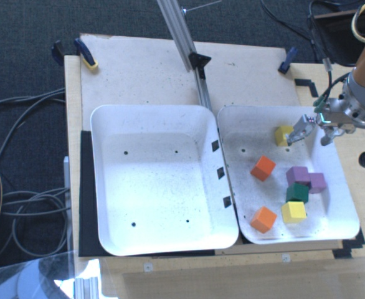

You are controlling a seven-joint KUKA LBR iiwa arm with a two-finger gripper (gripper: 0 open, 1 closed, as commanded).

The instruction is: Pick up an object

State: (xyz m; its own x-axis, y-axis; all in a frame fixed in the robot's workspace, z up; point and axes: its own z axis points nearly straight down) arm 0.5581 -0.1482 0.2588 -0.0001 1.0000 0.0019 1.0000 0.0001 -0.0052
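Hand [312, 132] spread wide, empty, above right bin [338, 229]; left finger just beside yellow block [282, 135] near bin's far wall.

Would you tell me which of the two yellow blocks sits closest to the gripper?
The yellow block at the right bin's far side, beside the gripper; the other yellow block lies near the front edge.

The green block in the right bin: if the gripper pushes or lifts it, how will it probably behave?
The green block looks like a rigid cube with flat faces, so it should slide, not roll. It touches the purple blocks and the yellow block, so a push would probably move them too. It seems small, probably light.
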